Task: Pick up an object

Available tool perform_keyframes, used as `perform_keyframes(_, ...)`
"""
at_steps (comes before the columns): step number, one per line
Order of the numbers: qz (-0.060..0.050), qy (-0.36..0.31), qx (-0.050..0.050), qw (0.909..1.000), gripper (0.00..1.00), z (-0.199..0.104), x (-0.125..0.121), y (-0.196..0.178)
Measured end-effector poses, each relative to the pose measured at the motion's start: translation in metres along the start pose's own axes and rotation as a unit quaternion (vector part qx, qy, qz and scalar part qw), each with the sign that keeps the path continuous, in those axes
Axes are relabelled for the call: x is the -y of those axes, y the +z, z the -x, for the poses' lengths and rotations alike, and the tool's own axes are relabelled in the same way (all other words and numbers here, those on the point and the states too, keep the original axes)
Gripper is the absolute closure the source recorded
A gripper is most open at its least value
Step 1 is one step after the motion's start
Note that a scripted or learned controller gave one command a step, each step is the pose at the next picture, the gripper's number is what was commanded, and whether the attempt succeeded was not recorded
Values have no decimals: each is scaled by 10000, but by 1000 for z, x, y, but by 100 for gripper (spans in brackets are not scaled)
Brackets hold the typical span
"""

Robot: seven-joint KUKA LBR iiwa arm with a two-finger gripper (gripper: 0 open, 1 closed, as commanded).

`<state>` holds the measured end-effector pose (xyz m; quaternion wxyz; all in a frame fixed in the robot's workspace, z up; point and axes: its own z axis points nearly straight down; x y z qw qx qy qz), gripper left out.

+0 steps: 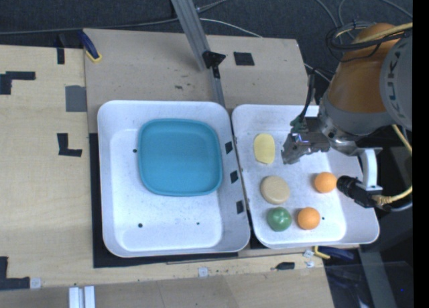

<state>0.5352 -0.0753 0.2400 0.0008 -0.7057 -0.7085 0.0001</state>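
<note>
In the right bin (348, 233) lie a yellow oval piece (264, 148), a beige round piece (275, 189), a green ball (279, 219) and two orange balls (325, 182) (308, 219). My gripper (293, 151) hangs over the upper middle of that bin, just right of the yellow piece. Its dark fingers point down and left. Nothing shows between them.
The left bin (117, 166) holds a blue square plate (179, 156). A grey metal pole (194, 25) slants down to the gap between the bins. Cables trail at the right around the arm. Black tape marks dot the wooden bench.
</note>
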Motion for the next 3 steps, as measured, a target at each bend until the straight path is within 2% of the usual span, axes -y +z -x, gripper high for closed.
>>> perform_keyframes(2,-3,-2,0,10000,100,-96,-28,23)
perform_keyframes(3,4,-4,1,10000,100,-148,-54,24)
